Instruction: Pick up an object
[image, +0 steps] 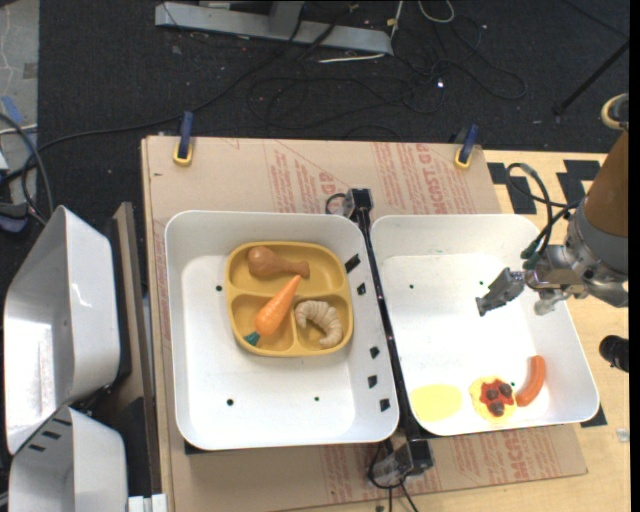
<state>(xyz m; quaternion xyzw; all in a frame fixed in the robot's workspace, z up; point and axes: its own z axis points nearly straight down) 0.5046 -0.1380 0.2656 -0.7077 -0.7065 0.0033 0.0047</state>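
Observation:
My gripper (496, 296) hangs over the right bin (440, 245), near its middle right, with nothing visible between its fingers. Below it, near the bin's front edge, lie an orange sausage (531, 380), a small red and dark piece (493, 394) and a flat yellow disc (436, 402). In the left bin (200, 300) stands a yellow divided plate (240, 300). It holds a brown drumstick (277, 263), an orange carrot (277, 307) and a pale curled shrimp (320, 321).
The two bins meet along a black divider strip (376, 320). They rest on a cardboard sheet (300, 170) clamped at the back by yellow clamps (183, 150). White containers (55, 310) stand off the bench to the left. Cables run along the floor behind.

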